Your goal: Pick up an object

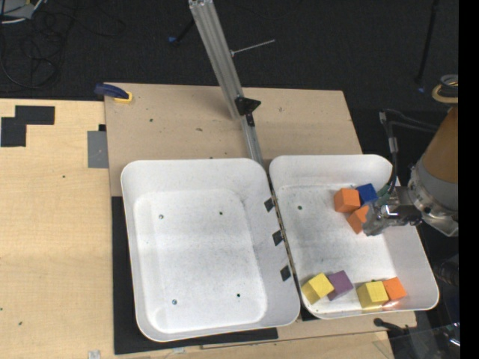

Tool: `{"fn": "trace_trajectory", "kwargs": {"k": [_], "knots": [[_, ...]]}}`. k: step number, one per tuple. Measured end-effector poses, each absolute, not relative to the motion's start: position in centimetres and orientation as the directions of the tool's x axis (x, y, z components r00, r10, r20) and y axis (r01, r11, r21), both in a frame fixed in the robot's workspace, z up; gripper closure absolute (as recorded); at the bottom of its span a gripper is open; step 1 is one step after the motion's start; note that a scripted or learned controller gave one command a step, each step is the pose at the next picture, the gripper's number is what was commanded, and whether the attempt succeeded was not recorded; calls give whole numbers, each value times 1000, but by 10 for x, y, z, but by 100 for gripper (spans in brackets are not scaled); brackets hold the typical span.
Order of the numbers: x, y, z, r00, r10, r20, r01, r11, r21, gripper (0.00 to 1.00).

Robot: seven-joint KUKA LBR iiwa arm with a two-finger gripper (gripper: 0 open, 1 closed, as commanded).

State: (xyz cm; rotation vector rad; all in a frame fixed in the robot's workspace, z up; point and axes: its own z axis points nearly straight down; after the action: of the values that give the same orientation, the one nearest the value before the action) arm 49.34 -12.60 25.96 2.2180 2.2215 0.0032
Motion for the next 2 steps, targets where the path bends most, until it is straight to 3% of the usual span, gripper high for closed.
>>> {"fn": "trace_trajectory", "kwargs": {"k": [2], "knots": [[522, -39, 263, -3, 1000, 2, 1000, 3, -2, 100]]}}
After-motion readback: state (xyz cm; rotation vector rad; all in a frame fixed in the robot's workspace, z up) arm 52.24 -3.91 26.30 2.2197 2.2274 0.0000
